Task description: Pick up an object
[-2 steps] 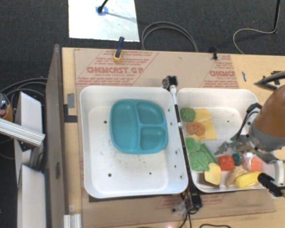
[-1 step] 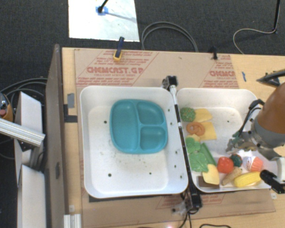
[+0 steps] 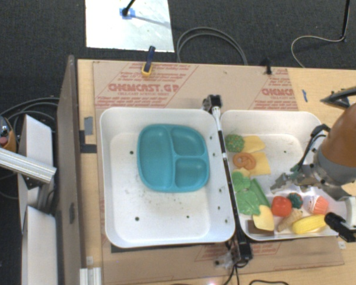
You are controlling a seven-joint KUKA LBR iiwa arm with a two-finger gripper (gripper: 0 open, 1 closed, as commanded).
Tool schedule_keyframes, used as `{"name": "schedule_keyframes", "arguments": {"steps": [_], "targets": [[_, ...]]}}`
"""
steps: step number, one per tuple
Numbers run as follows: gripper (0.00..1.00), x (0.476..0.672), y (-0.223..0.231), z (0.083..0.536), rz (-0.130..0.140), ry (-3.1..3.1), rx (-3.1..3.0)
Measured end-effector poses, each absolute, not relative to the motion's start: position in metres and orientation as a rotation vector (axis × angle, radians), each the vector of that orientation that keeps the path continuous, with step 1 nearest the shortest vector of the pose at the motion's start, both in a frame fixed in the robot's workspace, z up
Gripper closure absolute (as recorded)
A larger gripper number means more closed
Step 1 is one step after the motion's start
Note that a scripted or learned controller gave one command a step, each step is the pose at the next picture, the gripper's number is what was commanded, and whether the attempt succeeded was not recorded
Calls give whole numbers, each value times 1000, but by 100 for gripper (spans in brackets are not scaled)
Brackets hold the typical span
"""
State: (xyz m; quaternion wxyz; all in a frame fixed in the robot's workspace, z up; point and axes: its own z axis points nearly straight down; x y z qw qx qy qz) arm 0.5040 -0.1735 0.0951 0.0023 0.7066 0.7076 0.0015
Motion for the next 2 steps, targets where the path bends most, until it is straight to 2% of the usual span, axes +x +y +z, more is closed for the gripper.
{"name": "schedule_keyframes", "arguments": {"steps": [1,2], "targets": [[0,593,-105,85,12,2233,2203],[0,583,-105,84,0,2226,2216]]}}
